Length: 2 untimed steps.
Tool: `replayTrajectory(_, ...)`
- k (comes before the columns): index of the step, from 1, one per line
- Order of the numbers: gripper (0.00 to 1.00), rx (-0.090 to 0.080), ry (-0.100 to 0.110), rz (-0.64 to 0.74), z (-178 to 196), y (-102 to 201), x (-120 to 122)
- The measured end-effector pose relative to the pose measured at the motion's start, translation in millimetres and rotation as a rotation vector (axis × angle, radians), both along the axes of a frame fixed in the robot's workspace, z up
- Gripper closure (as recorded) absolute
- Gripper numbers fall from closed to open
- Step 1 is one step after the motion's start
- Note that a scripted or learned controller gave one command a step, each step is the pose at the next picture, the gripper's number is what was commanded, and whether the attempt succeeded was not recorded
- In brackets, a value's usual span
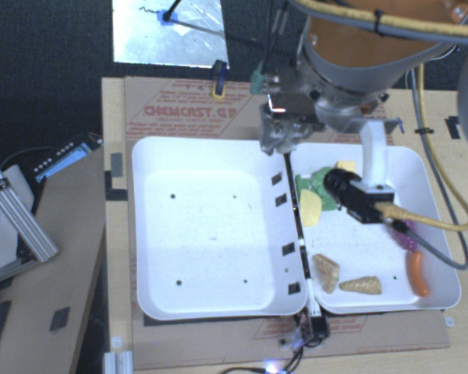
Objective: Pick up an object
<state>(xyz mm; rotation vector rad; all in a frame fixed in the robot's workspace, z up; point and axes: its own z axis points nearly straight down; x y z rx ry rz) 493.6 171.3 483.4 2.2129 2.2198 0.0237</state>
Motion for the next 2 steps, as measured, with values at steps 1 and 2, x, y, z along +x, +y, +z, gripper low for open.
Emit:
replayTrajectory(1, 1.00, -0.011, 0.029, 0.001, -168, 31, 2)
replayTrajectory(2, 1.00, 0.004, -0.003, 0.003, -4, 42, -7)
